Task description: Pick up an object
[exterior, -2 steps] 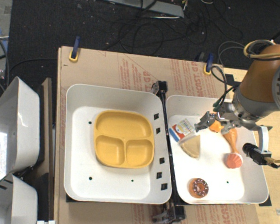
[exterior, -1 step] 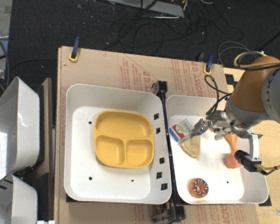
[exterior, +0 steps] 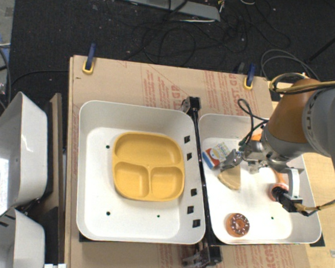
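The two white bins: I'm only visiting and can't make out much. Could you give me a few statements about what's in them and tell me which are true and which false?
1. The yellow divided plate lies in the left bin. True.
2. The sprinkled doughnut sits on the yellow divided plate. False: it lies in the right bin, near its front edge.
3. The gripper is over the right bin. True.
4. The tan wedge lies in the left bin. False: it is in the right bin, just below the gripper.
5. The yellow divided plate has three compartments. True.
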Tool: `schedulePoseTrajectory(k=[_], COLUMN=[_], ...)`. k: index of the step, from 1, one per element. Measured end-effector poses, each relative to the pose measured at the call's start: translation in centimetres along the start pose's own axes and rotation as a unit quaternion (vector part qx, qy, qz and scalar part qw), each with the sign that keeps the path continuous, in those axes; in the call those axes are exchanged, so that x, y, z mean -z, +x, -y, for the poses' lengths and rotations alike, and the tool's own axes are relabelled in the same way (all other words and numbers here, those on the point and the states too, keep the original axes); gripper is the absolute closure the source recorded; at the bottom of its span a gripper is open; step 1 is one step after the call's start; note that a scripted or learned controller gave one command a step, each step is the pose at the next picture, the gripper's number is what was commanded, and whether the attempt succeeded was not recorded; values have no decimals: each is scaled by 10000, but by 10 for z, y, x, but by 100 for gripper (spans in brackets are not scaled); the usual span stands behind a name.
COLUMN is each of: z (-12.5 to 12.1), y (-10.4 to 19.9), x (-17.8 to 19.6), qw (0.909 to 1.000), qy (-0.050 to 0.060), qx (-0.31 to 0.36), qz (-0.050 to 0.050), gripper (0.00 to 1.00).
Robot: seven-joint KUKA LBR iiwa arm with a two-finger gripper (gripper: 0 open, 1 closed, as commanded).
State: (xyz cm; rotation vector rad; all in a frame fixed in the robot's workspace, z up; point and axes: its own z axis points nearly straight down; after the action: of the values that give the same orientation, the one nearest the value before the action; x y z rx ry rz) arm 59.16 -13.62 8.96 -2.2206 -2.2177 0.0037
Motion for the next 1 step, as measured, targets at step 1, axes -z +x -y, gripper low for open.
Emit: schedulePoseTrajectory(k=[1], z=[-1], y=[0], x=[13], qw=[10000], qy=[-23], qx=[-2], qz=[5], gripper=[100])
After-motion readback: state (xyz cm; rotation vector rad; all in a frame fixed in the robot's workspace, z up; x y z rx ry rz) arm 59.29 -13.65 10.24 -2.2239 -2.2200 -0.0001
